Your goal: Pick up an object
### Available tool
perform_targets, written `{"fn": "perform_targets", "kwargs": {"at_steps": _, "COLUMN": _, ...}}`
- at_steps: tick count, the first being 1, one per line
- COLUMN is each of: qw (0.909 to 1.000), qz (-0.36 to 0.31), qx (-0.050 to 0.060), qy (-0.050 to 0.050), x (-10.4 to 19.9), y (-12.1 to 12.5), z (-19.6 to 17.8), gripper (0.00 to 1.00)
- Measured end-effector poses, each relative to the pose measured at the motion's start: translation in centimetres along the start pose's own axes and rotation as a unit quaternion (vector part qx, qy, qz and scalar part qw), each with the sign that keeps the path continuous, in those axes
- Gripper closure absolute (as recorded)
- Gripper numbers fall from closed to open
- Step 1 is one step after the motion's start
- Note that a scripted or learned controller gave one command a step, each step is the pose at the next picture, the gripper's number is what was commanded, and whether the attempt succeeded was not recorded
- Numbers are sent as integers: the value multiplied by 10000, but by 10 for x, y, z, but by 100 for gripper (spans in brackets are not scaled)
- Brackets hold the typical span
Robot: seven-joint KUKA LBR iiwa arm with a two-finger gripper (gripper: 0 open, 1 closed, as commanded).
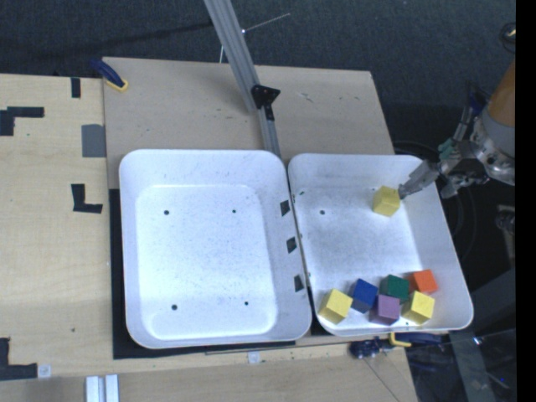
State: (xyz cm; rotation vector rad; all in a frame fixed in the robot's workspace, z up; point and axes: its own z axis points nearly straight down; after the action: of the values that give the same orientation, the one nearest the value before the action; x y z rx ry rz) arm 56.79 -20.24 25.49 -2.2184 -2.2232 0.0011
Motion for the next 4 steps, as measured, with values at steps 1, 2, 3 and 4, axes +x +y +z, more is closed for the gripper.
{"fn": "perform_targets", "kwargs": {"at_steps": 1, "qw": 10000, "qz": 0, "qx": 0, "qy": 0, "x": 0, "y": 0, "z": 0, "gripper": 0}}
{"fn": "perform_targets", "kwargs": {"at_steps": 2, "qw": 10000, "qz": 6, "qx": 25, "qy": 0, "x": 0, "y": -8, "z": 47, "gripper": 0}}
{"fn": "perform_targets", "kwargs": {"at_steps": 3, "qw": 10000, "qz": 6, "qx": 26, "qy": 0, "x": -6, "y": -7, "z": 94, "gripper": 0}}
{"fn": "perform_targets", "kwargs": {"at_steps": 4, "qw": 10000, "qz": 2, "qx": 25, "qy": 1, "x": -4, "y": -7, "z": 138, "gripper": 0}}
